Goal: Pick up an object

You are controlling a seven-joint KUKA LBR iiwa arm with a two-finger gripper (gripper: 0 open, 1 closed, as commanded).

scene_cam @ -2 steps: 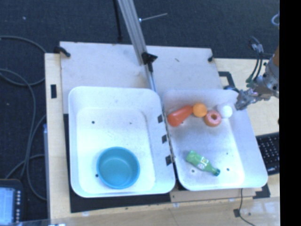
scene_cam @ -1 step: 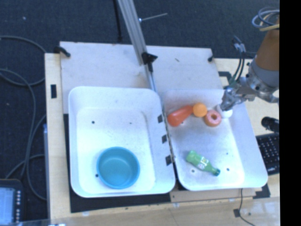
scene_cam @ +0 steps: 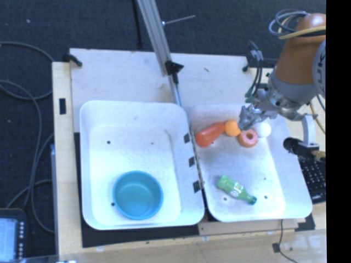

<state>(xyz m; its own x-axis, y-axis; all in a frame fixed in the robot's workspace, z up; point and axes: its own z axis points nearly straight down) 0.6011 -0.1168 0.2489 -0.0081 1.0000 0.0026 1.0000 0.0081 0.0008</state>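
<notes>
A grey robot arm (scene_cam: pixel 296 64) with an orange band reaches in from the right over the right-hand bin (scene_cam: pixel 274 201) of two shallow white bins set side by side on a bench (scene_cam: pixel 120 75). Its gripper (scene_cam: pixel 248 119) hangs low over the far end of that bin, just above a cluster of small toys; whether it is apart or together cannot be told from this angle, and nothing is seen held by it.

Directly below the gripper lies a pink ring (scene_cam: pixel 248 138), with a white ball (scene_cam: pixel 264 129) touching it on the right and an orange ball (scene_cam: pixel 232 127) just to the left. An orange-red carrot-shaped toy (scene_cam: pixel 208 135) lies tilted beside the orange ball, near the bin's left wall. Well apart from the cluster, toward the near end of the same bin, a green bottle (scene_cam: pixel 236 189) lies on its side.

The left-hand bin (scene_cam: pixel 93 119) holds a blue bowl (scene_cam: pixel 137 195), upright, in its near part. A metal pole (scene_cam: pixel 156 32) slants up from between the bins toward the top edge.
</notes>
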